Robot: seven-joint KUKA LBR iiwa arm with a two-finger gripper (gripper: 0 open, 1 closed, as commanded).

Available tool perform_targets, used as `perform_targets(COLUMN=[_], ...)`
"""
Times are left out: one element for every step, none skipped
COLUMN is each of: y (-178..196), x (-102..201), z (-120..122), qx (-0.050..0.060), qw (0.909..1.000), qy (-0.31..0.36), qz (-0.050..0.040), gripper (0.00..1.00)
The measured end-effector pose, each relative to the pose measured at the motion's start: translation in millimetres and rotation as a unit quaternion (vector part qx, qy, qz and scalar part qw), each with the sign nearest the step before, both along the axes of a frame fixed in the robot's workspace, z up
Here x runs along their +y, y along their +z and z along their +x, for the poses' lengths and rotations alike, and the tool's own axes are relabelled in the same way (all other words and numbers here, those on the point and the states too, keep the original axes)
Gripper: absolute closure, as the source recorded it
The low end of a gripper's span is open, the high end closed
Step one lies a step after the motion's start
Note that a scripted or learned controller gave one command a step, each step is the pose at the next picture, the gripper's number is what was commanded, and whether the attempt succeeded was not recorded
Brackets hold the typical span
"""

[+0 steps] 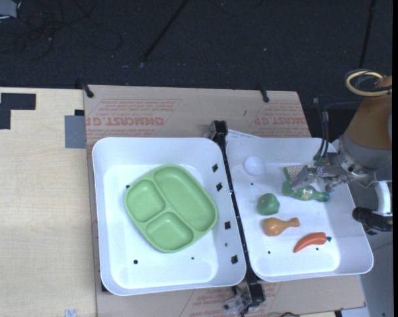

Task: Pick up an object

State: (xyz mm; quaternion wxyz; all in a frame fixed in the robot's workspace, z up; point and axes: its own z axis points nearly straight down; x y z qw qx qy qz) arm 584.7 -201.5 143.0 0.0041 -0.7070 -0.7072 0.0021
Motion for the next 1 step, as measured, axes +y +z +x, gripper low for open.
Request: perform_targets(y=[-45.3], x=[-2.4], z=[3.6], qx=[-0.010], qw=[0.9999], qy=[0.000], qz=[-0.0065], gripper=[0.00])
